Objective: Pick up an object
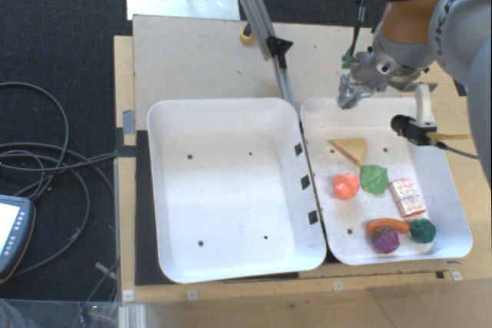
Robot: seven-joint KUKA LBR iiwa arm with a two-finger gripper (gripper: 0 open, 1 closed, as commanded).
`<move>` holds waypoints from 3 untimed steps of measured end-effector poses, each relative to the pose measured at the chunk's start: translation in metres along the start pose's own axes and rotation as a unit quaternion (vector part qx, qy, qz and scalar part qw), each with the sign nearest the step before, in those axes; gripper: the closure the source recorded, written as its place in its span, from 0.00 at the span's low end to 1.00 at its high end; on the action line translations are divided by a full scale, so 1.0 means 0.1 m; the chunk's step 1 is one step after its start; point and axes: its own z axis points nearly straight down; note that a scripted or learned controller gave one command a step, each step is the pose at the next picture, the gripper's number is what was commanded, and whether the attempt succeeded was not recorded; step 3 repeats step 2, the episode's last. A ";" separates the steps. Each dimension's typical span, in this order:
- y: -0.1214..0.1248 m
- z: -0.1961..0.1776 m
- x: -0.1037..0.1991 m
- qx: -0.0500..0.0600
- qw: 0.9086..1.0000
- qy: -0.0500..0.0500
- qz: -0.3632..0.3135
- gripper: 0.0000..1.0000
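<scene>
My gripper [348,97] hangs above the far edge of the right bin [446,196], with nothing visible between its fingers. Below it in that bin lie a tan wedge [351,149], a red-orange toy [345,186], a green leafy toy [374,179] and a pink-and-white box [407,197]. Nearer the front edge sit an orange carrot-like piece [387,225], a purple toy [386,241] and a dark green toy [422,230]. The gripper is a short way behind the tan wedge.
The left bin [165,188] stands beside the right one, divided by a ridge with black clips [305,182]. A grey pole [257,11] slants over the bench behind the bins. Cables [46,165] lie on the floor at left.
</scene>
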 end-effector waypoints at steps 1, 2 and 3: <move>0.04 0.02 0.59 -0.001 1.000 0.000 0.000 1.00; -0.02 -0.14 1.15 -0.001 1.000 0.000 0.000 1.00; -0.02 -0.14 1.15 -0.001 1.000 0.000 0.000 1.00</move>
